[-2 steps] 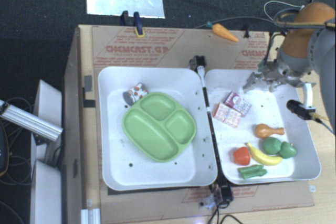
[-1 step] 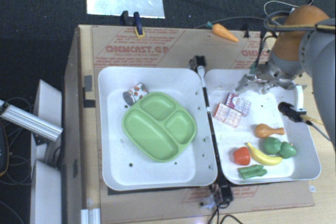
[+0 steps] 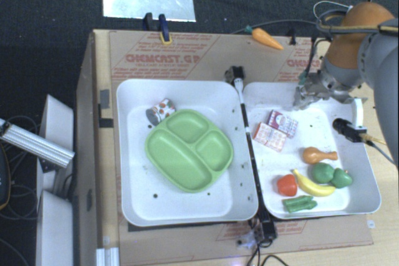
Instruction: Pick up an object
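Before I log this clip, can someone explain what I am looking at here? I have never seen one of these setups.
One camera looks down at a slant on a bench with two white bins. The grey and orange machine on the right is a robot arm; its gripper hovers over the far edge of the right bin, holding nothing I can see. That bin contains toy food: a banana, a tomato, a drumstick and small pink packets. The left bin holds a green divided plate and a small can.
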You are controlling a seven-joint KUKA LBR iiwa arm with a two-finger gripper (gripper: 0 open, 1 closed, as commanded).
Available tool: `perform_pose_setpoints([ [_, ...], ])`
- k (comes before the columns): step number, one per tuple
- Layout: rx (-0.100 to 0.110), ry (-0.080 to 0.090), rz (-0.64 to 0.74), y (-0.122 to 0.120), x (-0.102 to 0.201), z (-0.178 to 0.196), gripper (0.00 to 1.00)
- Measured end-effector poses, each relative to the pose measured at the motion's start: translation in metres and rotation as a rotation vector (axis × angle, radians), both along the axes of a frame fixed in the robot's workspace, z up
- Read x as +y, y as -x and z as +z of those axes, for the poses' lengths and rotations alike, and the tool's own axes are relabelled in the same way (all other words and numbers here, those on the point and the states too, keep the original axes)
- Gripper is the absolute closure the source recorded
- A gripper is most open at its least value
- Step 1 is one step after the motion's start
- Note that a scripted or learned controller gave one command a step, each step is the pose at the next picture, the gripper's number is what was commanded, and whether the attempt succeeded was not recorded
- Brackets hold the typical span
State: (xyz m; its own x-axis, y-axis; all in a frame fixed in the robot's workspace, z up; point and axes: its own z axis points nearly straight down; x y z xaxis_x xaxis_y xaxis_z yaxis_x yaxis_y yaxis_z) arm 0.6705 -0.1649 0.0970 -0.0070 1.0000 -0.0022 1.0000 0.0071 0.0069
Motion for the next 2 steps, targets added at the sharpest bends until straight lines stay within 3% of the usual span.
perform_pose_setpoints([
  [1, 0.000, 0.000, 0.000, 0.000, 0.000, 0.000, 0.00],
  [2, 0.004, -0.001, -0.006, 0.001, -0.012, -0.012, 0.00],
])
